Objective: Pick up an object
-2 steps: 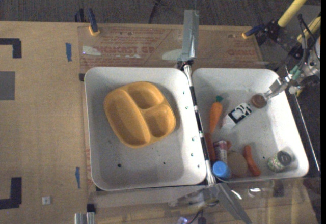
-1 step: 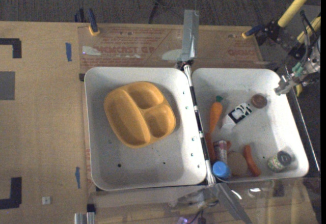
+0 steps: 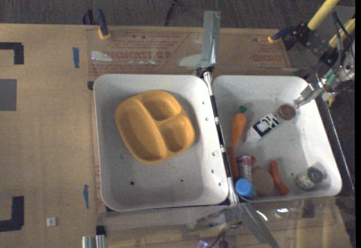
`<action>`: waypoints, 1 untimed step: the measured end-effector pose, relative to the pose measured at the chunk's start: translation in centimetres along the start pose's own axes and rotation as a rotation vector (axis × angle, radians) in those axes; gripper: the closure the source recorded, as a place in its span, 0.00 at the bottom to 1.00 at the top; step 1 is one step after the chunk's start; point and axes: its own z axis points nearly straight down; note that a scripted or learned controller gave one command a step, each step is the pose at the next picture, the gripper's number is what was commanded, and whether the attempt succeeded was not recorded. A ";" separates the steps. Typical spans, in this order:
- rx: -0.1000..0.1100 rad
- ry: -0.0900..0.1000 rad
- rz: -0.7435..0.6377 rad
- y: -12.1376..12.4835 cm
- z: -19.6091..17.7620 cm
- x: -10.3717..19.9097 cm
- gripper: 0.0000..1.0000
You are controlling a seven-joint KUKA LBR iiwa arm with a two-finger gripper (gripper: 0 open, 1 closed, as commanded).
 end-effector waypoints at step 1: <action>-0.014 -0.006 -0.154 0.1 14.0 2.3 0.00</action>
